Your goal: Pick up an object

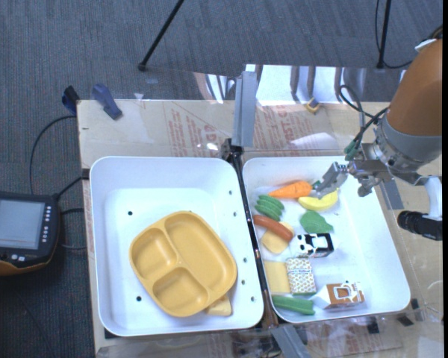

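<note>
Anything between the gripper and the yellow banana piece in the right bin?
Nothing visible. The gripper hangs just right of the banana piece, with bare bin floor between. The carrot touches the banana's left end, on the far side from the gripper.

The left half of the right bin is crowded with toy food; bare floor is left along its right side. The left bin is largely taken up by a yellow divided plate.

The yellow tray hides most of a yellow piece beneath its lower corner.
</note>
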Robot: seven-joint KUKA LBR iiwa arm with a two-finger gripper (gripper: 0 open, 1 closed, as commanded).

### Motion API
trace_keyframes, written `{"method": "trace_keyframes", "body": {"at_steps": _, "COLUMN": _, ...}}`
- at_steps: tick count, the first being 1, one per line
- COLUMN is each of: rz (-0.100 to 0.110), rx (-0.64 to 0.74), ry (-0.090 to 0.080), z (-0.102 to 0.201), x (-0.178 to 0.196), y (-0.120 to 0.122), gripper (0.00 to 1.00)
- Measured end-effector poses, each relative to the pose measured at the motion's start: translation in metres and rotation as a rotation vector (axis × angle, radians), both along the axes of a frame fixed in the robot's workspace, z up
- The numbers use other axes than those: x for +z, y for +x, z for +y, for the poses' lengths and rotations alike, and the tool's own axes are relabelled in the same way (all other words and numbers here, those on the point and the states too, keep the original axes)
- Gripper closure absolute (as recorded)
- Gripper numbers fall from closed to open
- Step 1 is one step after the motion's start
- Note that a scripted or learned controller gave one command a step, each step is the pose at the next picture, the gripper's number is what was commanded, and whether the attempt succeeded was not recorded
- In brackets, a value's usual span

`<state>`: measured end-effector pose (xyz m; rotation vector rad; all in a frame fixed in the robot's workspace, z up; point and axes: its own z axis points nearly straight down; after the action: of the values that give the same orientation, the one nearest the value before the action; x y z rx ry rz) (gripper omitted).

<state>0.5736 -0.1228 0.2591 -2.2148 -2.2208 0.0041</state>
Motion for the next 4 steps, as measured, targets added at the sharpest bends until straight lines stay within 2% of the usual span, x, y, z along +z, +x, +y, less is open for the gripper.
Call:
{"method": "trace_keyframes", "body": {"at_steps": 1, "rz": 0.000, "rx": 0.000, "ry": 0.000, "z": 0.000, "x": 0.000, "y": 0.000, "gripper": 0.00}}
{"method": "trace_keyframes", "body": {"at_steps": 2, "rz": 0.012, "rx": -0.024, "ry": 0.001, "z": 0.015, "x": -0.148, "y": 0.048, "gripper": 0.00}}
{"method": "trace_keyframes", "body": {"at_steps": 3, "rz": -0.023, "rx": 0.064, "ry": -0.003, "z": 0.012, "x": -0.163, "y": 0.073, "gripper": 0.00}}
{"method": "trace_keyframes", "body": {"at_steps": 4, "rz": -0.016, "rx": 0.040, "ry": -0.001, "z": -0.023, "x": -0.164, "y": 0.027, "gripper": 0.00}}
